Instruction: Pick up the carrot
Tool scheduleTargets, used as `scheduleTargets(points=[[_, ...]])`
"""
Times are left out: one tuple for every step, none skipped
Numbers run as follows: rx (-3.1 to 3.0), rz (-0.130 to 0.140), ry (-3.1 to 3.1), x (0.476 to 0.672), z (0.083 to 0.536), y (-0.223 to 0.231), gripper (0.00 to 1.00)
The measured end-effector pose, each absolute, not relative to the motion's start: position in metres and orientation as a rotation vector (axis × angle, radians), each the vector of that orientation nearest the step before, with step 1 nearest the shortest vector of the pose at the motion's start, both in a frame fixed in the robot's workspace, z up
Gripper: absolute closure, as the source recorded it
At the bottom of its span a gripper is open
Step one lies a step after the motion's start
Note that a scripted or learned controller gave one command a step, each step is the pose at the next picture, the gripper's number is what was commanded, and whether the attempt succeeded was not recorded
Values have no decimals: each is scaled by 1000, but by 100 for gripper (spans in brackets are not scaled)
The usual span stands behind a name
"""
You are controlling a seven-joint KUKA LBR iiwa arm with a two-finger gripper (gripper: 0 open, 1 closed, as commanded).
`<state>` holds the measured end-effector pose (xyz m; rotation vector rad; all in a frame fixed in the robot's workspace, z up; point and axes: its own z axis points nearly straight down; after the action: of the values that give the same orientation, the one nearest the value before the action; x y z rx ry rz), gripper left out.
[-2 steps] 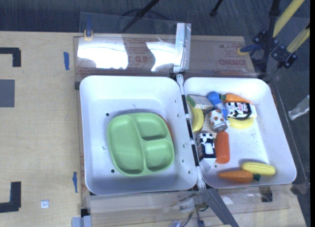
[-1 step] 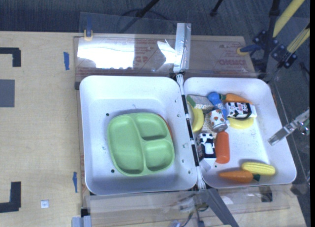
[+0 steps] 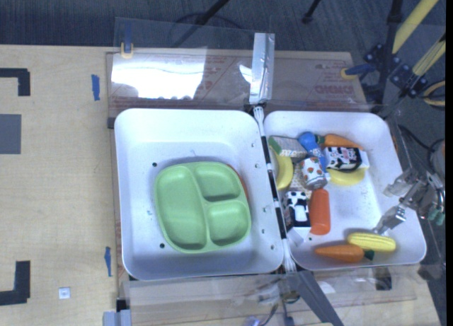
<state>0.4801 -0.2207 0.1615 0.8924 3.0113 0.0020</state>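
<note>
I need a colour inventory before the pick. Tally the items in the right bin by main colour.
Orange: 3
Yellow: 3
Blue: 1
Black and white: 2
Small can, mostly white: 1
Total: 10

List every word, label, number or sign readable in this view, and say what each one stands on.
Nothing reads clearly.
Red print on the clear panel behind the right bin: too blurred to read.
Label on the small can: too small to read.
Black-and-white cow-patterned carton: print not legible.
Green divided tray in the left bin: no text.
</note>
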Motion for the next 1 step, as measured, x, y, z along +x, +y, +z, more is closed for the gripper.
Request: scheduleTargets(points=[[897, 3, 3004, 481, 172, -222, 100]])
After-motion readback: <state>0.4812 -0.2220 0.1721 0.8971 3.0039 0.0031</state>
